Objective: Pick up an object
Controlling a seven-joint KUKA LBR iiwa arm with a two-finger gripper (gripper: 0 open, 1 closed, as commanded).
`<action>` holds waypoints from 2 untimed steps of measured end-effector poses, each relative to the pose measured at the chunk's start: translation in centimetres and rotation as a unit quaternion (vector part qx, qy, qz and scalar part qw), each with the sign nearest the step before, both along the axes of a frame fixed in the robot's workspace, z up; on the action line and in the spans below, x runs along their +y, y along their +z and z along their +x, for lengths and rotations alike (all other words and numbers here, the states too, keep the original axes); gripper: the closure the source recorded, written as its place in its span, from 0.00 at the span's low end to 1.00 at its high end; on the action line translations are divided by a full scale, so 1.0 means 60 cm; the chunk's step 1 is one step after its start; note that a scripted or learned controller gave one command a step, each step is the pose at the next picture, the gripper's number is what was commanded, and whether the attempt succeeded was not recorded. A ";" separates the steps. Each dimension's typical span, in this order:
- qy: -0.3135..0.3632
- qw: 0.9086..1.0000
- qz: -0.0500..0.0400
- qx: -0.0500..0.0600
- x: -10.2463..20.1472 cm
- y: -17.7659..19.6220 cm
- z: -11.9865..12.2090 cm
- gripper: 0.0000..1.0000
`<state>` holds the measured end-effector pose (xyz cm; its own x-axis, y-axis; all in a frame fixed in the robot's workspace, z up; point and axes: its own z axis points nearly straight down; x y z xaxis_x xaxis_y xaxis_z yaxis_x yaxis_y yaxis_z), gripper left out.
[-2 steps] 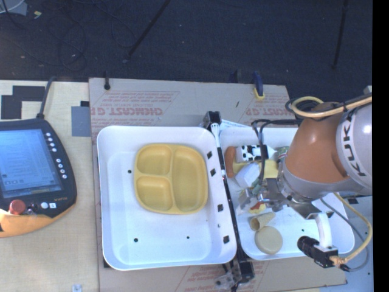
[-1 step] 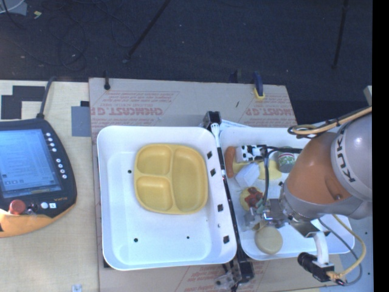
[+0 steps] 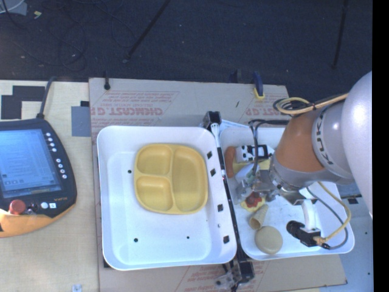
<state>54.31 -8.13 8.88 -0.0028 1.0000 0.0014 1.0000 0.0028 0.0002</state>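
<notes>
The gripper (image 3: 255, 186) is low in the right bin (image 3: 338, 247), among small toys: a red-and-yellow piece (image 3: 250, 201) just beside it, a tan cone (image 3: 258, 216), a round beige lump (image 3: 268, 239) and a brown oblong (image 3: 230, 158) near the bin's left wall. The arm (image 3: 304, 148) hides the gripper's tip, so I cannot tell whether it is open or closed. The left bin (image 3: 115, 224) holds a smooth yellow three-compartment plate (image 3: 170, 178).

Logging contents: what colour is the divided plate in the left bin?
The plate is yellow; camera view.
</notes>
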 end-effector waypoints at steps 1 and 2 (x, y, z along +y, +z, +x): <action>-0.001 1.000 0.001 0.001 0.000 0.017 -0.004 1.00; 0.000 1.000 -0.001 -0.003 0.028 0.173 0.043 1.00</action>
